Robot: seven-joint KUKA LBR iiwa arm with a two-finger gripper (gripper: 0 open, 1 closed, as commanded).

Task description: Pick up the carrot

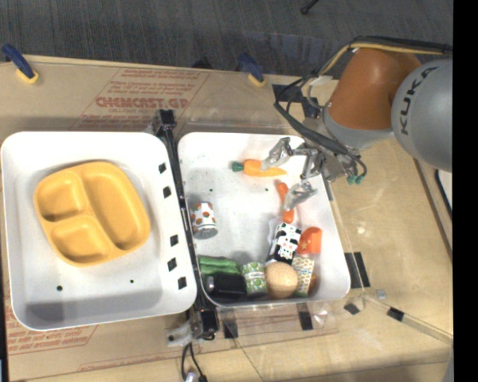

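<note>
The carrot (pixel 262 167), orange with a small green top pointing left, lies in the far part of the right bin (pixel 223 153). My gripper (pixel 291 173) hangs just right of it, reaching in from the right under the orange wrist band. It is open: one finger (pixel 280 149) stands just beyond the carrot's right end, the other finger (pixel 303 192) nearer the front. The carrot's right tip sits at the edge of the gap between them and nothing is clamped.
Another small orange piece (pixel 285 201) lies beside the near finger. A spotted can (pixel 204 219), a cow-patterned toy (pixel 285 242), a tan ball (pixel 280 279), and green (pixel 218 265) and black items crowd the bin's front. The left bin (pixel 24 293) holds a yellow divided plate (pixel 92 212).
</note>
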